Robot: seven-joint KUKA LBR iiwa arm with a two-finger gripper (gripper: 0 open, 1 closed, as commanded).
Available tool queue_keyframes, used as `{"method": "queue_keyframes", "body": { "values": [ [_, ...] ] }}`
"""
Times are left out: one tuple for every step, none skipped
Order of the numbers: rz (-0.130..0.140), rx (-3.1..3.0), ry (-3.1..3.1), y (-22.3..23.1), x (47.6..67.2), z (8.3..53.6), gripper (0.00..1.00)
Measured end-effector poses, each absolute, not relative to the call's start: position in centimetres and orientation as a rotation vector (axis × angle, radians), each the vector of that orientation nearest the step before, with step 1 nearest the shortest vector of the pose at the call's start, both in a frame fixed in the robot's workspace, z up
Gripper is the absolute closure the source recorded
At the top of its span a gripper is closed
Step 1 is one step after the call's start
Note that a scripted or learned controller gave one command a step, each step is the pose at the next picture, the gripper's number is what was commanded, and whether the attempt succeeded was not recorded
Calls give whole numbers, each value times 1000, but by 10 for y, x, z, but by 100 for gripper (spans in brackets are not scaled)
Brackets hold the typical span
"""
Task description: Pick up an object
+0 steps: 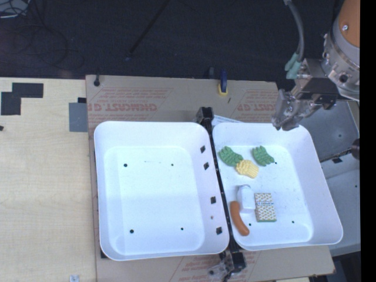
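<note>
Sausage lies at six o'clock in your right bin, long axis twelve to six, beside a white block, a sponge, two green pieces and a yellow one. Your gripper hangs above that bin's twelve o'clock rim, grip state unclear.

Claw hovers over right bin's far rim.

The single camera hangs fixed above the bench, looking down at a slant on the two white bins, far enough back to take in both.
</note>
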State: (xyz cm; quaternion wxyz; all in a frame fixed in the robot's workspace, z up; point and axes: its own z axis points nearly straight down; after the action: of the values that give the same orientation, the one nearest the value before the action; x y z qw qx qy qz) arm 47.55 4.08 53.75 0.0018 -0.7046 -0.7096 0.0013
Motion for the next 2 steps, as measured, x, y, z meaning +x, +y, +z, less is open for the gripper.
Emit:
{"method": "queue_keyframes", "body": {
  "values": [
    [4, -2211, -2227, 106, 476, 537, 100],
    [6, -2219, -2222, 113, 508, 537, 100]
  ]
}}
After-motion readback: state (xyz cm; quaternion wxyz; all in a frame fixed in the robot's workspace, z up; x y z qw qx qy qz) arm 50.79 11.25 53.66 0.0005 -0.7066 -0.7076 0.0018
